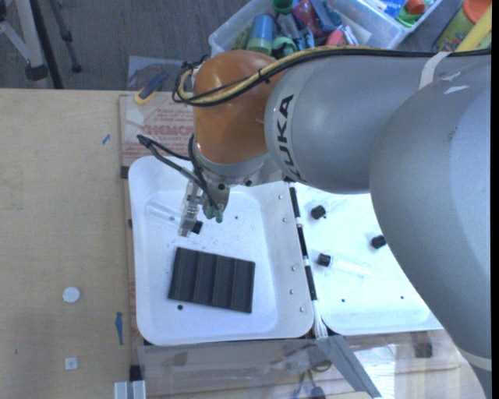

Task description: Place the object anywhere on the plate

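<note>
Down over the left bin (148,312) hangs the gripper (201,212), poised above the bin's upper half — its fingers are a tangle of metal and cable at this angle, and whether they are apart or together cannot be told. Nothing shows clearly between them.

Just below the gripper lies the dark plate (212,280), a flat charcoal rectangle ribbed into four long panels, matte, sitting slightly askew on the bin's white floor. To the gripper's left there is a small clear plastic piece (161,210), glassy and rounded, nearly lost against the white — it lies on the bin floor, apart from the plate. Which thing is the task's object cannot be told for sure; that clear piece is the loose item nearest the plate.

The arm (351,117) is smooth grey metal, with a glossy orange band (230,93) and a yellow cable looped over it, and its bulk covers much of the right bin (366,312). In that right bin, right of the plate: three small black knobs (317,211) scattered about, and a clear syringe-like tube (347,266).

Left of the bins the table (54,234) is pale plywood, with a small white disc (71,294) on it. Above the gripper, beyond the bench, a clear tub of bright toys (312,23).
</note>
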`<state>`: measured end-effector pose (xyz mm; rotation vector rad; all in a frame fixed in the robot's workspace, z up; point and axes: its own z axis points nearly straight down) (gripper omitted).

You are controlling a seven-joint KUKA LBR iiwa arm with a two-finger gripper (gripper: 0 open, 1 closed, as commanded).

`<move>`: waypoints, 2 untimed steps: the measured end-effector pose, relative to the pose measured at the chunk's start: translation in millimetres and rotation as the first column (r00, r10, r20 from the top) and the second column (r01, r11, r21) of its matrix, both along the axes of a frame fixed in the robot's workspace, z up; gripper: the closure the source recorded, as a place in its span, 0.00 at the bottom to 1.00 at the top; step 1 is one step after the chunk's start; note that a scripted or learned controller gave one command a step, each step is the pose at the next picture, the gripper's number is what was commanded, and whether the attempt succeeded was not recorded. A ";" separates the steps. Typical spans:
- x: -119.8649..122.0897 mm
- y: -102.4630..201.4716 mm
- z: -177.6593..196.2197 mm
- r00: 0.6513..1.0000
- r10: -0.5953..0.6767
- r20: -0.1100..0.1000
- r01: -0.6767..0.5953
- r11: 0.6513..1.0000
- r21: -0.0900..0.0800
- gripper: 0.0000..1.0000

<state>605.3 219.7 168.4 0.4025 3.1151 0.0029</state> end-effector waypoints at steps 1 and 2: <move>-70.7 5.8 21.7 0.805 0.593 0.000 -0.593 0.805 0.000 1.00; -95.0 5.9 23.0 0.639 0.769 0.000 -0.769 0.639 0.000 1.00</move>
